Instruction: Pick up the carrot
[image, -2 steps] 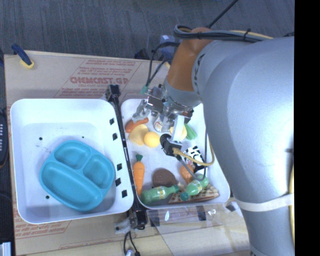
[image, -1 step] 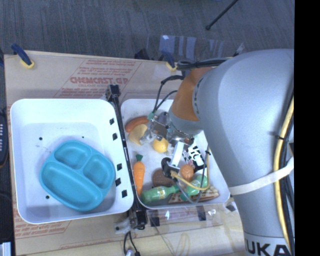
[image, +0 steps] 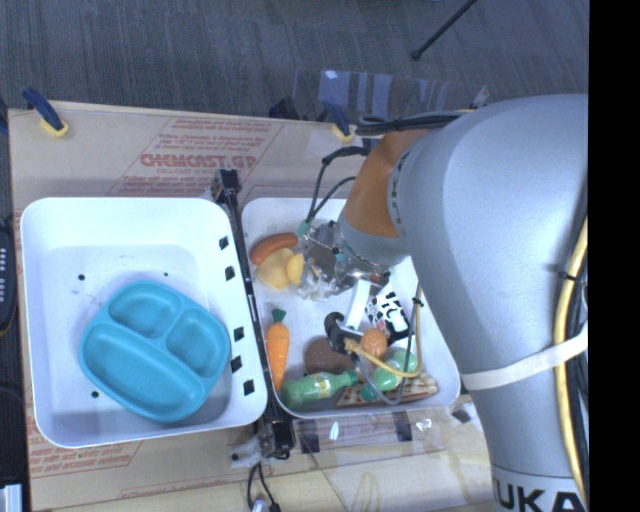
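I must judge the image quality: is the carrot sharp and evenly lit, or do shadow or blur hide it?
Camera view: the carrot is fairly sharp and evenly lit, orange against the white right bin; soft shadow lies under the blue tray; the arm hides part of the right bin; the pincer looks slightly blurred.

Cardboard-covered bench (image: 150, 150) with two white bins (image: 40, 300) (image: 262, 215) side by side.

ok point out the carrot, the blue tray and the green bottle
carrot (image: 277, 347), camera view, middle of its orange body
blue tray (image: 150, 345), camera view, central divider ridge
green bottle (image: 318, 387), camera view, middle of its body
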